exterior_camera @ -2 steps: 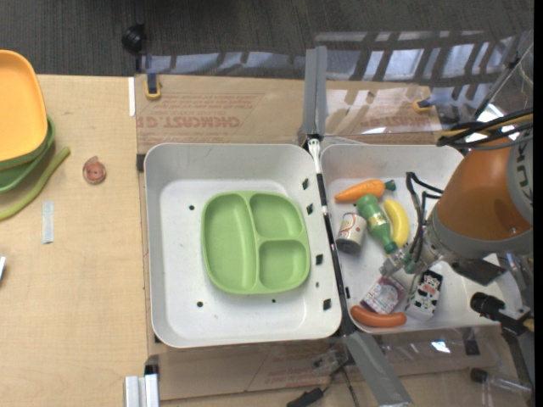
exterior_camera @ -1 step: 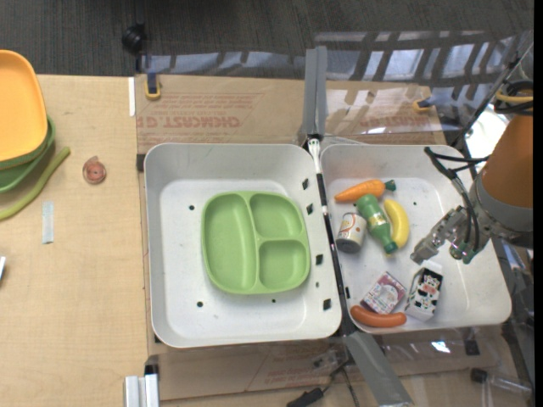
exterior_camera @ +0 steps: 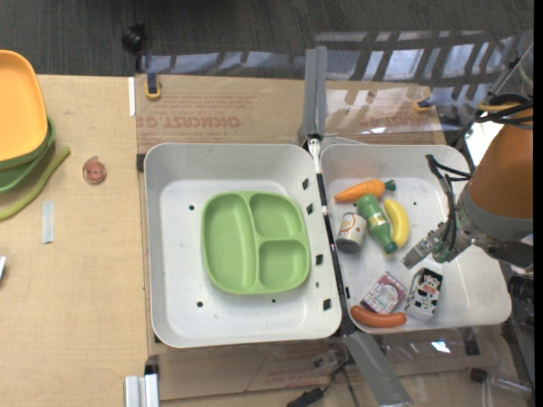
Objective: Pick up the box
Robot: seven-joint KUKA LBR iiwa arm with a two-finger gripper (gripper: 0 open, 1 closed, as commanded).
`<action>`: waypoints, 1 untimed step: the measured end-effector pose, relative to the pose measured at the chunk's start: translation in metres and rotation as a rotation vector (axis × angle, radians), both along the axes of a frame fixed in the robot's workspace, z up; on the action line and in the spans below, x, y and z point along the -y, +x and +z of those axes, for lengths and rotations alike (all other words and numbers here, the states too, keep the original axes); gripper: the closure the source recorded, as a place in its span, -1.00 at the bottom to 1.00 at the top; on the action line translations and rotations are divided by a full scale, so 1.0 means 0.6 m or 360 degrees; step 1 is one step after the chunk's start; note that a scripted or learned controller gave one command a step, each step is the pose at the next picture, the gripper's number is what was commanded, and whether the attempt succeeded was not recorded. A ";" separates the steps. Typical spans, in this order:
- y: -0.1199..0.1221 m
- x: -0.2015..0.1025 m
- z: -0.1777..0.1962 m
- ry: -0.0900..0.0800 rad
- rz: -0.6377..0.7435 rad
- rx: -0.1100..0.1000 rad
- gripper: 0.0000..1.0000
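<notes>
- Nearest the front rim of the right bin (exterior_camera: 488,312): a sausage (exterior_camera: 378,317), a pink packet (exterior_camera: 383,293), and the box (exterior_camera: 426,292), cow-printed, lying flat.
- Just above the box: gripper (exterior_camera: 431,249), touching nothing; finger spread impossible to tell.
- Farther back: can (exterior_camera: 350,230), green bottle (exterior_camera: 376,222), banana (exterior_camera: 397,220), carrot (exterior_camera: 363,190).
- Left bin (exterior_camera: 170,253): green divided plate (exterior_camera: 255,242).
</notes>
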State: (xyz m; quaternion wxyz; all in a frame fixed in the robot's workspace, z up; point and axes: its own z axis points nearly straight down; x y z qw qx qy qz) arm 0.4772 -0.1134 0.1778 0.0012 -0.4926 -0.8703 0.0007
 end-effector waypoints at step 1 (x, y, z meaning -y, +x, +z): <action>0.000 0.000 0.000 0.0000 0.0000 0.0000 -1.00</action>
